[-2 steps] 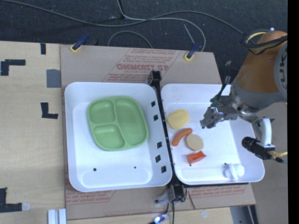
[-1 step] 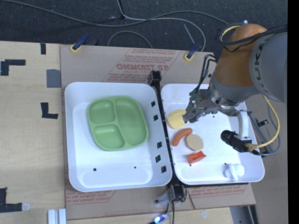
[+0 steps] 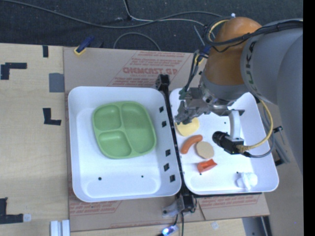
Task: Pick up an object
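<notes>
My gripper (image 3: 184, 116) hangs low over the left part of the right bin (image 3: 263, 178), its tip right at a pale yellow piece (image 3: 189, 128). Just below lie an orange sausage-shaped piece (image 3: 191, 143), a tan round piece (image 3: 205, 150) and a small red piece (image 3: 206, 166). A white crumpled object (image 3: 245, 180) rests near that bin's front right corner. The wrist's grey body and orange band (image 3: 231, 48) hide the bin's back part.
The left bin (image 3: 83, 132) holds a green divided plate (image 3: 123, 129). A black divider with clips (image 3: 170, 141) runs between the bins. Cables loop beside the wrist and over the right bin. Cardboard lies under both bins.
</notes>
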### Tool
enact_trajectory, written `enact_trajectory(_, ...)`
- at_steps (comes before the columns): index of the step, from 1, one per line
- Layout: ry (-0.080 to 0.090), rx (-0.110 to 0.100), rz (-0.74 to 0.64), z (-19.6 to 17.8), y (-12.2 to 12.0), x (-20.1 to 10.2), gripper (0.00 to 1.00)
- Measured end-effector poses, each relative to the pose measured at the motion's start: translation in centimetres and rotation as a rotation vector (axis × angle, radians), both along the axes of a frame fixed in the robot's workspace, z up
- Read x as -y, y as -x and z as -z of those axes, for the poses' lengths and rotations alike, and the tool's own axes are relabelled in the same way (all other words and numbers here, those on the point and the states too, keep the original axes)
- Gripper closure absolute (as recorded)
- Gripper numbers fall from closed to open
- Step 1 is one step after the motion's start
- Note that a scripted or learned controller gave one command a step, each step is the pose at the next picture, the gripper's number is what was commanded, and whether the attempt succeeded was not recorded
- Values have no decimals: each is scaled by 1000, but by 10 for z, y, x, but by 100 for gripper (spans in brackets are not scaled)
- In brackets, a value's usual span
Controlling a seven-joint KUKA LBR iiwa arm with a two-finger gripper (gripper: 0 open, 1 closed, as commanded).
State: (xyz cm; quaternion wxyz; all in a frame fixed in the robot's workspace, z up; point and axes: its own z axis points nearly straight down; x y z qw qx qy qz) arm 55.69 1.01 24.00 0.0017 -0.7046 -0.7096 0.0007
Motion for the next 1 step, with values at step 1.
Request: enact_trajectory(1, 1, -2, 1, 17, -5, -48, 100)
